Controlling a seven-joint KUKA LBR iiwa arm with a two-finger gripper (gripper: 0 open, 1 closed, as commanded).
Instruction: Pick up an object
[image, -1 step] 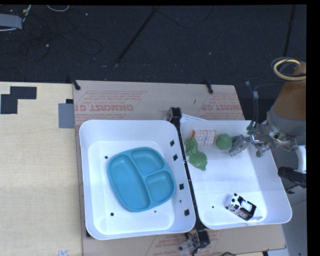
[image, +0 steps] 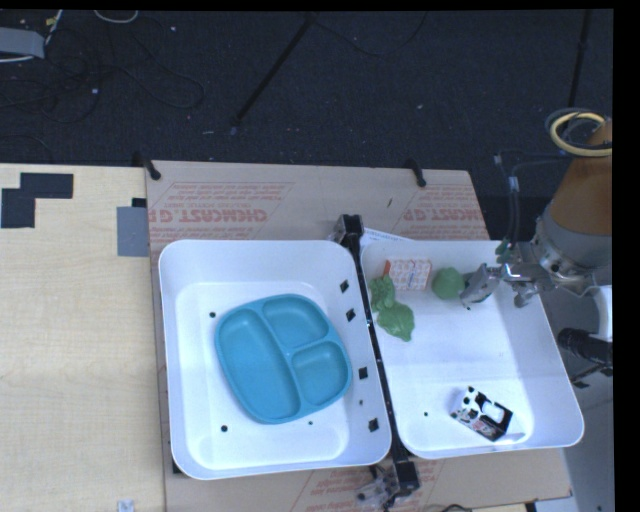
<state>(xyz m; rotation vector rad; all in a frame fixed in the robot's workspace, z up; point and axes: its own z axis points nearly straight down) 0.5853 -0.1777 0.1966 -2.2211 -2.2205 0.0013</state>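
Nearest target I see is the green ball (image: 448, 282), lying at the back of the right bin (image: 540, 340), just beside my pincer (image: 478, 289), whose finger state I can't tell. To grab well I'd drop straight over the ball w/ jaws wide, not nudge it toward the small patterned box (image: 409, 273). Leafy green toy (image: 391, 310) lies near the divider. Cardboard (image: 250, 205) under the bins has red print, upside down, not legible to me

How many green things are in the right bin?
2: a leafy green piece by the divider, and a green ball near the back, beside the gripper.
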